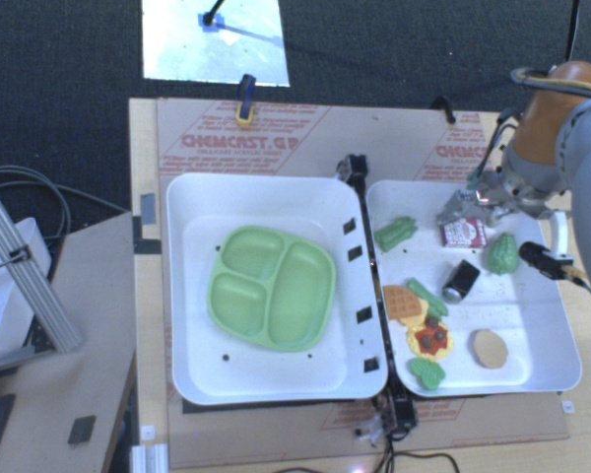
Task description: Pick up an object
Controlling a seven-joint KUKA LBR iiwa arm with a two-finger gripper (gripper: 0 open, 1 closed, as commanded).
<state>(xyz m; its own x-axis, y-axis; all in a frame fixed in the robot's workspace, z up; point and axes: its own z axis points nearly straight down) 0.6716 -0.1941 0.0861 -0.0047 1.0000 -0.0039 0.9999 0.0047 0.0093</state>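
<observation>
The right white bin [552,363] holds several toy foods. A red-and-white packet [464,234] lies at its back, with a green leafy piece [502,254] to its right and a black can [461,280] in front of it. A green pod [395,233] rests near the divider. A waffle [403,304], a pizza slice [430,340], a small green piece [426,372] and a tan cookie [490,348] lie toward the front. My gripper [466,206] hangs just above the packet's far edge, with nothing visibly held.
The left white bin [192,215] carries a green compartment plate [273,287]. Black clips run along the divider [364,264] between the bins. The grey arm with its orange band [561,116] crosses the right bin's back right corner.
</observation>
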